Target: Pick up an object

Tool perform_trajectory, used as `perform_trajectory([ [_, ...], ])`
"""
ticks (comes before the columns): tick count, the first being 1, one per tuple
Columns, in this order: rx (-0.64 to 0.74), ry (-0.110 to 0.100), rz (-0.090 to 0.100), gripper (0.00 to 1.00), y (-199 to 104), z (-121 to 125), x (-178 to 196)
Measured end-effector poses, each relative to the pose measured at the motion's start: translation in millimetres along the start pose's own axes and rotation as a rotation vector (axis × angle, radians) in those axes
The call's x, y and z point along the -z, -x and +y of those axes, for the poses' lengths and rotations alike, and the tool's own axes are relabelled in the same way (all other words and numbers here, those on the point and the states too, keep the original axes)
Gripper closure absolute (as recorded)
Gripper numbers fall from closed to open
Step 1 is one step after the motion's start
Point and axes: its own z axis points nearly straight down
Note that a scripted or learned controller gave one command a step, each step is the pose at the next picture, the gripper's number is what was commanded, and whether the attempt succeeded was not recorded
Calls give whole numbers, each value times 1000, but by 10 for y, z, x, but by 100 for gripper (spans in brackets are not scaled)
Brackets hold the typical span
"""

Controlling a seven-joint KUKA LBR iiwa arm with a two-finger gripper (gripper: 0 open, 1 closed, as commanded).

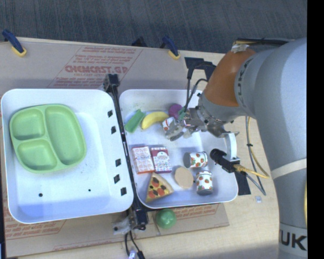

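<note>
We're at the reach-in step: the pincer (179,127) sits low in the right bin (227,190) by the banana (153,119). Can't tell its state. Next we need a clean grab.

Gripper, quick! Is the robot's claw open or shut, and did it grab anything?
Gripper: cannot be told. It sits low in the right bin, beside the banana, with no object seen in its grasp.

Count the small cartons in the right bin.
2. Both lie flat, side by side, in the bin's left half: one carton nearer the divider, the other carton just right of it, above the pizza slice. The arm may hide more.
</note>
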Motion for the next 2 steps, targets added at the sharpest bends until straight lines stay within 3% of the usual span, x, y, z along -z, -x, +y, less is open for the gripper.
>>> perform_trajectory([
  [1, -4, 7, 0, 100, -539, -423, 970],
  [2, -3, 7, -1, 100, -1135, -781, 1452],
])
